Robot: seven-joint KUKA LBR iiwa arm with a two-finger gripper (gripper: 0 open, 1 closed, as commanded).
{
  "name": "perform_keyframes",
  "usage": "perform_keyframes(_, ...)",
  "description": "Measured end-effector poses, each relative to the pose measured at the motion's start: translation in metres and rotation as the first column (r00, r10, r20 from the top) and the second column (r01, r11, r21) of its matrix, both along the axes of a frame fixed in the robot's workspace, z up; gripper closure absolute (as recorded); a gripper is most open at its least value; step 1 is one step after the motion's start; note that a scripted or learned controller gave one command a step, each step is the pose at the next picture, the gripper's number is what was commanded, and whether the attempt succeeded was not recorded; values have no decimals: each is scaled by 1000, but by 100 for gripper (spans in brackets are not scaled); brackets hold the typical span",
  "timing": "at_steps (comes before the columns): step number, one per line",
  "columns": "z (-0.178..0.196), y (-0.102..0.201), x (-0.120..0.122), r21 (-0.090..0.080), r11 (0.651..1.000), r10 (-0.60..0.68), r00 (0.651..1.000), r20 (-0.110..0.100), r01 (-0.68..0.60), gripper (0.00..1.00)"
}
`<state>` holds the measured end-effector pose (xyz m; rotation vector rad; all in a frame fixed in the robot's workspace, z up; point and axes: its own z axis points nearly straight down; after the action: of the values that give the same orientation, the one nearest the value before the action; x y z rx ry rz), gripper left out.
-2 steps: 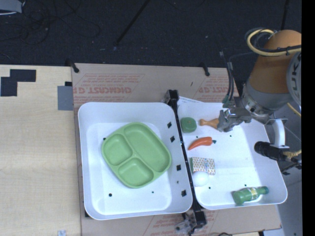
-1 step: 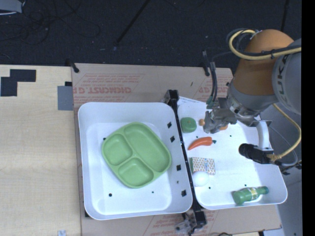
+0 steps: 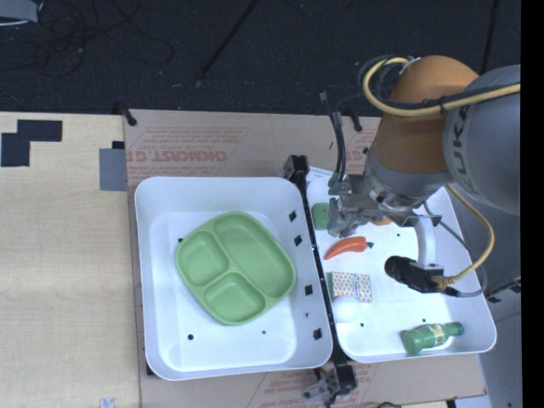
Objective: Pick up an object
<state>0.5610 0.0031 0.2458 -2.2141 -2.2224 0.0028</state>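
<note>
My gripper [image 3: 342, 219] hangs low over the upper left part of the right bin [image 3: 472, 334], beneath the orange band of the arm. Directly below it lies an orange-red chili pepper [image 3: 346, 246], and a green round object [image 3: 320, 215] sits just to its left by the bin wall. The wrist hides the fingertips. Further down the bin lie a patterned square packet [image 3: 351, 286], a white ball [image 3: 346, 310] and a green bottle [image 3: 432, 337] on its side.
The left bin [image 3: 161, 330] holds a green divided plate [image 3: 235, 267]. A black object with a cable [image 3: 411, 273] hangs over the right bin's middle. The black divider [image 3: 310, 253] runs between the bins. A small orange item [image 3: 382, 222] peeks out under the wrist.
</note>
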Motion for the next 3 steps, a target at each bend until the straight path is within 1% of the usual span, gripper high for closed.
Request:
perform_keyframes(1, -8, 48, -15, 0, 1000, 1, 1000, -1, -1, 100)
perform_keyframes(2, -16, 108, -4, 0, 1000, 1, 1000, 1, -1, 100)
perform_keyframes(3, -11, 104, -9, -2, 1000, -4, 1000, 0, 4, 100)
